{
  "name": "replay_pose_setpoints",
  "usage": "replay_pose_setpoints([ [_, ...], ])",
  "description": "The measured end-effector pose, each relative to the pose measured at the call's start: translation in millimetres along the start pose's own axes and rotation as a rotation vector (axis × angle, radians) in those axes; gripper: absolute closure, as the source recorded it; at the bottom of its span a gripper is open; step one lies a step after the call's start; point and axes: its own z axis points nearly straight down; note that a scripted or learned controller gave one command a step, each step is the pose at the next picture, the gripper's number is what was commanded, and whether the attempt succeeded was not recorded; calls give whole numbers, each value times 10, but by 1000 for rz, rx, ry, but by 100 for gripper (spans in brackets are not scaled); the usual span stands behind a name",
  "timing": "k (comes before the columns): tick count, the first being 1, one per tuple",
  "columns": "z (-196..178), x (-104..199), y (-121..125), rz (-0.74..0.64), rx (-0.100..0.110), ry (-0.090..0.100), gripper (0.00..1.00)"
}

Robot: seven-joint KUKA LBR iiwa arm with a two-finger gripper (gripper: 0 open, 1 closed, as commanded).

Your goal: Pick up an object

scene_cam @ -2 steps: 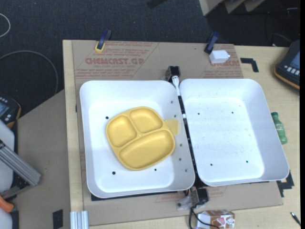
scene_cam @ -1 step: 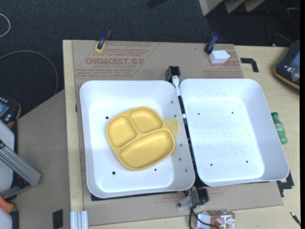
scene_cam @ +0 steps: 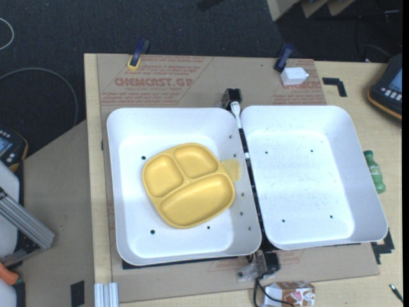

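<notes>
A yellow divided plate (scene_cam: 187,185) lies in the left bin (scene_cam: 121,133); nothing is picked yet. Next, the arm must reach in; gripper state cannot be told.

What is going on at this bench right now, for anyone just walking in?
Two shallow white bins sit side by side on a bench. The left bin holds a yellow divided plate, lying flat with three compartments. The right bin sits next to it. Nothing is gripping the plate at this moment, so the pick has not happened yet.
</notes>
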Motion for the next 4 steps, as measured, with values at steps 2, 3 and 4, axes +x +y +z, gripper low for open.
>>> replay_pose_setpoints([
  [2,1674,991,-12,-10,10,6,100],
  [3,2210,2398,-31,-15,13,6,100],
  [4,1315,1997,-1,5,-7,3,100],
])
